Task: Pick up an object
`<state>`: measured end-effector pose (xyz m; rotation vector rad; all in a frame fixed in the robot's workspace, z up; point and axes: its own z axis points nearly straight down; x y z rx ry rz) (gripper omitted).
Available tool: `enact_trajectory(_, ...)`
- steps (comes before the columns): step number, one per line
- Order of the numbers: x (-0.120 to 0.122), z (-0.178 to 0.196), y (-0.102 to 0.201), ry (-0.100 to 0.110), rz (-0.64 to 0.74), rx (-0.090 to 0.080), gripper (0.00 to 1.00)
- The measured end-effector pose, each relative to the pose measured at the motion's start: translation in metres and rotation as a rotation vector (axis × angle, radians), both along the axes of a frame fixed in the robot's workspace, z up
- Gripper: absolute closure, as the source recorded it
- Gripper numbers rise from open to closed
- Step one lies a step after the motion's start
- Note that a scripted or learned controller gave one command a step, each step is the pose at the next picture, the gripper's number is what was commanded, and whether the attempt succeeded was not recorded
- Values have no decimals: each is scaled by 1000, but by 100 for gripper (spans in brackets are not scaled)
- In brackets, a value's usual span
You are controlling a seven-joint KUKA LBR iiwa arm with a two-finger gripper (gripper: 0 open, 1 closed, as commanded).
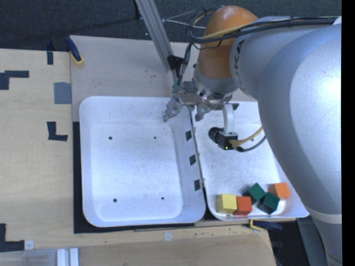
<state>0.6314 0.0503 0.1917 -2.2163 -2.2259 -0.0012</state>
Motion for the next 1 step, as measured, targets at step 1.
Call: enact_trajectory(1, -1, 0, -2, 2, -2, -2, 0)
